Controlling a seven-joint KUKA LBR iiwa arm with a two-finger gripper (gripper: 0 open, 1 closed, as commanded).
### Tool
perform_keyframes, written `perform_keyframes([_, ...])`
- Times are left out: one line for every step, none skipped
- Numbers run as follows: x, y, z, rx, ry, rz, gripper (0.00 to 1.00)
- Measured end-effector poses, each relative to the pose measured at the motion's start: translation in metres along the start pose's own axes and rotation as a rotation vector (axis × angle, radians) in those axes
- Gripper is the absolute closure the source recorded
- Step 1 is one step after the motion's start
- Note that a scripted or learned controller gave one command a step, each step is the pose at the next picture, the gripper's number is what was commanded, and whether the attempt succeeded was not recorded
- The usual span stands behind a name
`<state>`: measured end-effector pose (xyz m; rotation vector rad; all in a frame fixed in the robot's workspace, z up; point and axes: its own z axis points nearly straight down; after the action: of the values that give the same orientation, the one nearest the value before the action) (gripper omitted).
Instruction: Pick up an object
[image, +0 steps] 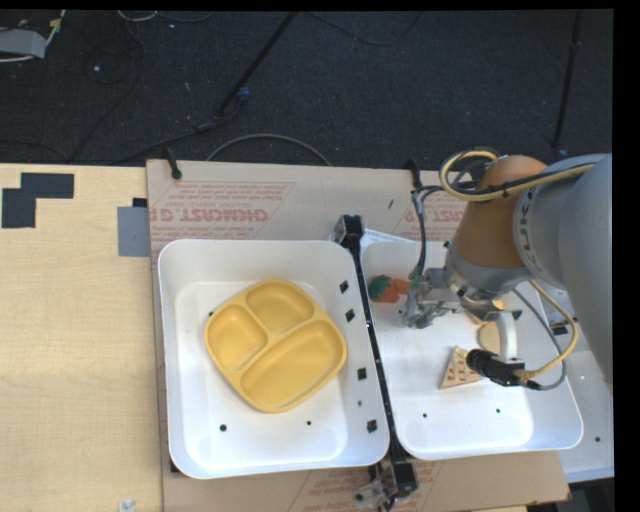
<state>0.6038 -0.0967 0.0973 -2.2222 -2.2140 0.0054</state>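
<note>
Claw (428, 305) first: it is hanging low in the right bin (480, 425), beside a small green and orange toy (385, 289), and I cannot tell its state or whether it is gripping anything. Going left to right, the yellow divided plate (276, 343) is sitting in the left bin (200, 440), the toy is lying by the divider, and a pizza-slice toy (460, 369) is resting further right. To grasp well, I'd say it should be centring over the green toy before closing.

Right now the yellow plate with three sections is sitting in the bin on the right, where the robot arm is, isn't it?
Not quite. The yellow plate with three sections is in the left bin, not the right one. The camera view shows it lying there alone, while the robot arm reaches into the right bin, where a pizza slice toy lies.
</note>
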Motion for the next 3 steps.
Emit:
perform_keyframes([-0.003,-0.007,-0.046,-0.007,-0.001,0.001,1.00])
perform_keyframes([0.000,0.000,-0.092,-0.008,-0.001,-0.004,1.00])
perform_keyframes([-0.001,0.000,-0.145,-0.009,-0.001,-0.005,1.00])
